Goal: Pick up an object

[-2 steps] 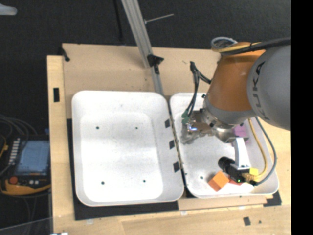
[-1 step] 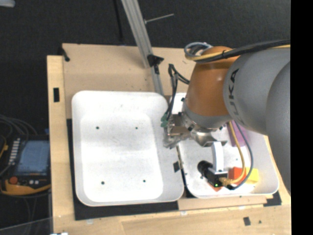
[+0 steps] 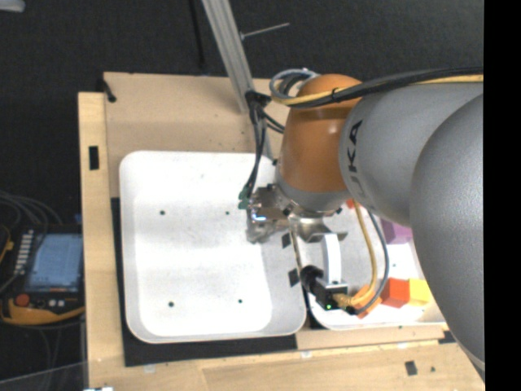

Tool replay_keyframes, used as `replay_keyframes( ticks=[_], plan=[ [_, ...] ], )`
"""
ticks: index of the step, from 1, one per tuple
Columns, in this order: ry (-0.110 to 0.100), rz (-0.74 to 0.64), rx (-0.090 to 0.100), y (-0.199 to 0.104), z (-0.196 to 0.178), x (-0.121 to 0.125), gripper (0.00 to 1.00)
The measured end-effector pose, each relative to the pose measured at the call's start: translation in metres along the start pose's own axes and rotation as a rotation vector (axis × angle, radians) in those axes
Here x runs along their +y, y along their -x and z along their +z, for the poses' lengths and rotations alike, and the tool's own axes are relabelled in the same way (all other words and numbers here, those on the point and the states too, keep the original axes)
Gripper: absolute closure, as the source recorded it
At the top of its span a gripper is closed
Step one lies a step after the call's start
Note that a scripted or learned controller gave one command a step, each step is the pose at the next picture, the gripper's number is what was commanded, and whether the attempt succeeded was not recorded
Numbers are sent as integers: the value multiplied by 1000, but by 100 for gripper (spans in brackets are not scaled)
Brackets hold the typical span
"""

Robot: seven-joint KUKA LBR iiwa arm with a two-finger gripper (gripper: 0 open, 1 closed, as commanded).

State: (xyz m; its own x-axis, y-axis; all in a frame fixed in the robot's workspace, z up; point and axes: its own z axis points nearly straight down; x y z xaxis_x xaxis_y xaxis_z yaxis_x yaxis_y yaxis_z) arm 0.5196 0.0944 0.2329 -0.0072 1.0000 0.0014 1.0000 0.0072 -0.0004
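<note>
**Over the seam between the bins**

My gripper [image 3: 262, 221] hangs at the right edge of the left shallow white plastic bin [image 3: 187, 316]. I cannot tell whether it is open or closed. A small orange block [image 3: 396, 292], a yellow piece [image 3: 418, 290] touching it and a purple piece [image 3: 399, 233] lie in the right white bin [image 3: 391, 321], apart from me.

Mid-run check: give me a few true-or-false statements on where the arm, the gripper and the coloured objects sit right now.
1. The arm reaches in from the view's right. True.
2. The orange object lies in the left bin. False: it lies in the right bin, beside a yellow object.
3. The gripper is at the left bin's far left edge. False: it is over that bin's right side, near the right bin.
4. A purple object shows in the right bin, close to the arm. True.
</note>
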Motion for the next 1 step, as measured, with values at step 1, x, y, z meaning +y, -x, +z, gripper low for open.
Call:
replay_keyframes(
  ticks=[1],
  plan=[
    [0,5,-1,3,0,0,0]
  ],
)
